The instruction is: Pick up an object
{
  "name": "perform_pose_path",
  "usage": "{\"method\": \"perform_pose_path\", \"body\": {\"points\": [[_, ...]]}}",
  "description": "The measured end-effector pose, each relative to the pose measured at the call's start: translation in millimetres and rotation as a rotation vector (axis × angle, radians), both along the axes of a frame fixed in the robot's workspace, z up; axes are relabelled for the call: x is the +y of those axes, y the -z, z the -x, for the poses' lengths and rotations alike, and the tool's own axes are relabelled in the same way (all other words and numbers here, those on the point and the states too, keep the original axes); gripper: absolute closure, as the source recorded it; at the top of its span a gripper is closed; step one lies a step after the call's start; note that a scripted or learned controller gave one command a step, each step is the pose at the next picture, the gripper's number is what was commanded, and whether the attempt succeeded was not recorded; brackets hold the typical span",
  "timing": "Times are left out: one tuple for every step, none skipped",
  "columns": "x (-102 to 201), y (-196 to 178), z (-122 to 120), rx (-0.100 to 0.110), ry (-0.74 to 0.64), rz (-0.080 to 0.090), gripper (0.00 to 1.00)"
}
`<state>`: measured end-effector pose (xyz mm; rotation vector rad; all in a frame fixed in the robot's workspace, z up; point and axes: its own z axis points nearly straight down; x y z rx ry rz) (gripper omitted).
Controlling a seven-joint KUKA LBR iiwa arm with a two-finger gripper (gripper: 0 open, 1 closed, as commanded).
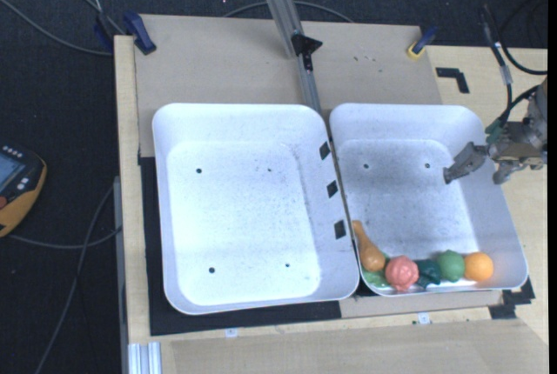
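an orange ball [479, 266] lies beside a green ball [451, 263] in the right bin [409, 124].

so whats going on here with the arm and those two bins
A robot arm is reaching in from the right, with its claw open over the right-hand edge of the right bin. It holds nothing. The objects to pick from lie bunched along that bin's near edge: an orange carrot-like piece, a pink ball, a green ball and an orange ball. The claw is well away from them, so no pick has begun. The left bin sits alongside.
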<state>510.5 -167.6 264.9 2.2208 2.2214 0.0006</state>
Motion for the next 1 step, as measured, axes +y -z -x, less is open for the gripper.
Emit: {"method": "perform_pose_path", "body": {"points": [[-6.4, -148.7, 29.4, -0.007, 0.0, 0.002, 0.0]]}}
